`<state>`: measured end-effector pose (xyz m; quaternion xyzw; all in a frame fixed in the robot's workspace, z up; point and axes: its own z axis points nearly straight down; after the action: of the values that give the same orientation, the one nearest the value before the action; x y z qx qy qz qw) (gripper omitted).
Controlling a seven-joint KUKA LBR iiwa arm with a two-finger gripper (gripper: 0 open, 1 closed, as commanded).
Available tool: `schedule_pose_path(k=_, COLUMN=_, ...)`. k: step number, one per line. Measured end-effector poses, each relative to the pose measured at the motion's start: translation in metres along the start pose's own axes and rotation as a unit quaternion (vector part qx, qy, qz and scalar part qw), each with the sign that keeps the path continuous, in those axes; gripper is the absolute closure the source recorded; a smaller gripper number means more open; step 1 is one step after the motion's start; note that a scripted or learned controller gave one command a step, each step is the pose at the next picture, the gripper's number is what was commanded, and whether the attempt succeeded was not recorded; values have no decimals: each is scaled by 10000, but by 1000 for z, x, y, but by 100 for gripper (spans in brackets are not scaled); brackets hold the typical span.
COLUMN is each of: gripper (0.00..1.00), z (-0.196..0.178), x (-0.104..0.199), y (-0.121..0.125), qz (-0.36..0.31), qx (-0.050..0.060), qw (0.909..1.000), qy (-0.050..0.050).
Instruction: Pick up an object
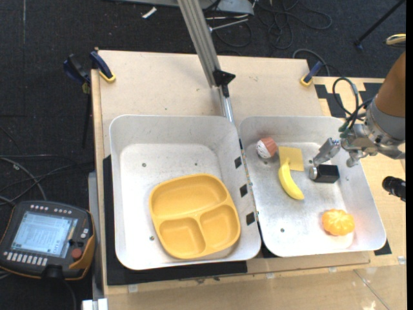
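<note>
Jaws apart, gripper [321, 168] just R of banana [291, 183].

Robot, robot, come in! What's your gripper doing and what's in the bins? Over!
Gripper low in right bin, holding nothing visible. Banana beside it; ball, orange loose. Yellow tray in left bin. Nothing blocking.

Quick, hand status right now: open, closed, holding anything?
Hand: low in the right bin beside the banana; open or shut cannot be told, and nothing is seen held in it.
</note>
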<state>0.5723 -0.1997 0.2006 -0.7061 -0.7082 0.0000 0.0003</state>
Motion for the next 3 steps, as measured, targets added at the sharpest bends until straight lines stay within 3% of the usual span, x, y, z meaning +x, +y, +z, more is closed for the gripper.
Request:
schedule_pose_path(k=1, gripper=0, z=0, x=0, y=0, qz=0, qx=0, qw=10000, qy=0)
schedule_pose_path(k=3, gripper=0, z=107, x=-6, y=-7, qz=15, qx=-1, qw=10000, qy=-6)
